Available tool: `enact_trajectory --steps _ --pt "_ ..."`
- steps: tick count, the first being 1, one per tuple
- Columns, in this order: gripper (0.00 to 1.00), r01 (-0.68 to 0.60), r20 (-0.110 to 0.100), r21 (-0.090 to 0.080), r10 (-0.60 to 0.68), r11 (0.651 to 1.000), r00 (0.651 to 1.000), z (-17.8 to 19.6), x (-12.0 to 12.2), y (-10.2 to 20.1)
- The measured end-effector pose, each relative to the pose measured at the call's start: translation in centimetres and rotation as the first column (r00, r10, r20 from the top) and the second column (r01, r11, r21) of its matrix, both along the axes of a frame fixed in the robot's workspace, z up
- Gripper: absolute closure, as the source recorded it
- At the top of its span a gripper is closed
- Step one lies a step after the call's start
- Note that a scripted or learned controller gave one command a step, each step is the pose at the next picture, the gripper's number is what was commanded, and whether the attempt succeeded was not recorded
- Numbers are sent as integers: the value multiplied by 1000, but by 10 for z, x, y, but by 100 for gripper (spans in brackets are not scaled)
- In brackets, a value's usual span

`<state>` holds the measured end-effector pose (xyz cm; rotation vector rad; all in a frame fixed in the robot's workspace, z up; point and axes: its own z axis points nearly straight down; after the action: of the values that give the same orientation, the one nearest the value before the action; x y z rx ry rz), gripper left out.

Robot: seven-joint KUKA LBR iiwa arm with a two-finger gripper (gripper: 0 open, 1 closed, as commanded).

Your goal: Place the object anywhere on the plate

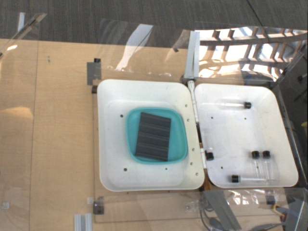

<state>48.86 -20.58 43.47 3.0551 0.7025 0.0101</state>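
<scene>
Dark ridged block [153, 136] flat on teal plate [179, 148], long side running top to bottom, slightly tilted, left bin [110, 177]

A robotics lab: a wooden bench [48, 129] bears two white bins [144, 172], with clear shielding panels and grey carpet [120, 4] beyond the bench.
</scene>
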Motion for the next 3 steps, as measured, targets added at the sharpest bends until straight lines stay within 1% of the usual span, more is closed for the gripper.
enact_trajectory --steps 1,2,3 --pt "0 155 1 2 -155 988 988 1 0 0" --pt "0 241 1 3 -241 970 970 1 0 0" --pt "0 241 1 2 -241 971 971 1 0 0"
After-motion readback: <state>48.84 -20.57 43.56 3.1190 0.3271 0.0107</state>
